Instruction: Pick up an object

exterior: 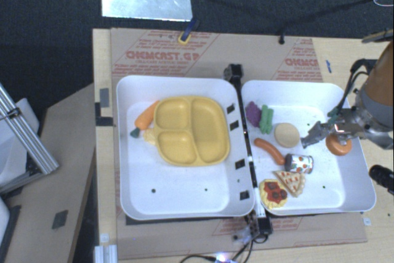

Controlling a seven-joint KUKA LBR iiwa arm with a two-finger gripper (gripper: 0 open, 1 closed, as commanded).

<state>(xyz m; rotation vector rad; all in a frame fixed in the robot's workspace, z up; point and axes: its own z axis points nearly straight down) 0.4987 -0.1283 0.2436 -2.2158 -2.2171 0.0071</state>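
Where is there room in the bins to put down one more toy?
Bare floor lies along the left bin's near edge, below the yellow plate, and in the right bin's near right corner. It is crowded around the sausage, can and pizzas.

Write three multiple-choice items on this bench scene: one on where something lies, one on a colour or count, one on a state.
1. Where does the carrot lie?
A. In the left bin, against the left edge of the yellow tray
B. In the right bin, beside the sausage
C. On the bench outside both bins

2. How many compartments does the yellow tray have?
A. Two
B. Three
C. Five

3. How does the can rest?
A. Upright
B. On its side
C. Stacked on the tray

Answers: 1 A, the carrot touches the tray's left edge in the left bin. 2 B, two compartments show above and one long one below. 3 B, the can lies tipped over, below the sausage in the right bin.
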